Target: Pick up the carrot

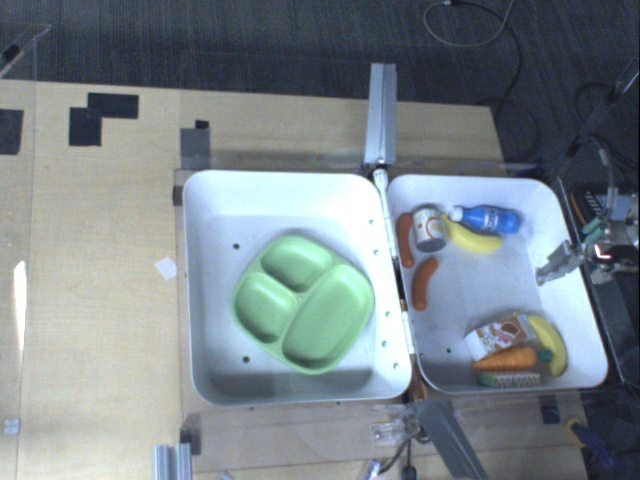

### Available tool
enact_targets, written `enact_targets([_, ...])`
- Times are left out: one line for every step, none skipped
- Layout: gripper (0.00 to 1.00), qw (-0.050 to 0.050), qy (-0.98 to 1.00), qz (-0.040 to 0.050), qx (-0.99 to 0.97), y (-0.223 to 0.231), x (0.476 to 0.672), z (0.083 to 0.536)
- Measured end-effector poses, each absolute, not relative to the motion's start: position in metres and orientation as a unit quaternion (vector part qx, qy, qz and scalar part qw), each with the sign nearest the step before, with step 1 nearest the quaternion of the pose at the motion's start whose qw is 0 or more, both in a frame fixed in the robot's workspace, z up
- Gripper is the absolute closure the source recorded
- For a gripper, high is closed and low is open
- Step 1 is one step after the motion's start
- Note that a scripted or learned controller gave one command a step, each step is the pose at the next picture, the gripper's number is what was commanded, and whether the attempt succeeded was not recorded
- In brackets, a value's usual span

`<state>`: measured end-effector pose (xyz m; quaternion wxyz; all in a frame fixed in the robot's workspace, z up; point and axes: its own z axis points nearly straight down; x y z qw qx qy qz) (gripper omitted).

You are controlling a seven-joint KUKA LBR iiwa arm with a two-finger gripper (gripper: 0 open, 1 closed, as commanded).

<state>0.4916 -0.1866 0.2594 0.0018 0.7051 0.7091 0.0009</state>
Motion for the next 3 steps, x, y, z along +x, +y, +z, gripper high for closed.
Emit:
enact_targets([0.00, 0.001, 0.661, 0.0011, 0.750, -0.205, 0.573, 0.183])
enact_targets([0.00, 0.002, 0.628, 0.0012, 0.779, -0.176, 0.670, 0.107])
enact_targets([0.00, 0.003, 0.717, 0.0013, 0.697, -0.193, 0.624, 0.139])
